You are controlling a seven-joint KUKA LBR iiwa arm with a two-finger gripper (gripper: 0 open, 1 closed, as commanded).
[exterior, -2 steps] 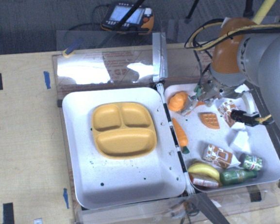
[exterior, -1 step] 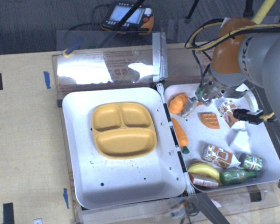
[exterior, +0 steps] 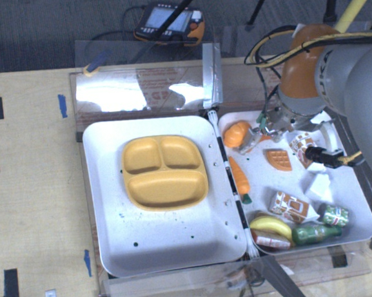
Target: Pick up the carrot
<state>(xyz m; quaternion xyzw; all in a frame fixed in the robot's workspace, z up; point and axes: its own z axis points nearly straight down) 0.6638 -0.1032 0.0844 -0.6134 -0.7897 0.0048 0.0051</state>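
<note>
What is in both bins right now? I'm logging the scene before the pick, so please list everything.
left bin: 1, white, left side of bench
divided plate: 1, yellow, centre of left bin
right bin: 1, white, right side of bench
carrot: 1, orange, right bin, along left wall
orange: 1, orange, right bin, far left corner
waffle: 1, orange-brown, right bin middle
banana: 1, yellow, right bin near edge
green bottle: 1, right bin near edge
tool: 1, grey, beside the orange

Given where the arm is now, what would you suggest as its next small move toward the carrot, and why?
Probably a short shift toward the bottom-left of the camera view, then a descent. The gripper sits in the right bin beside the orange fruit, while the carrot lies just below it along the bin's left wall, apart from the waffle. I would centre over the carrot's middle first.
</note>
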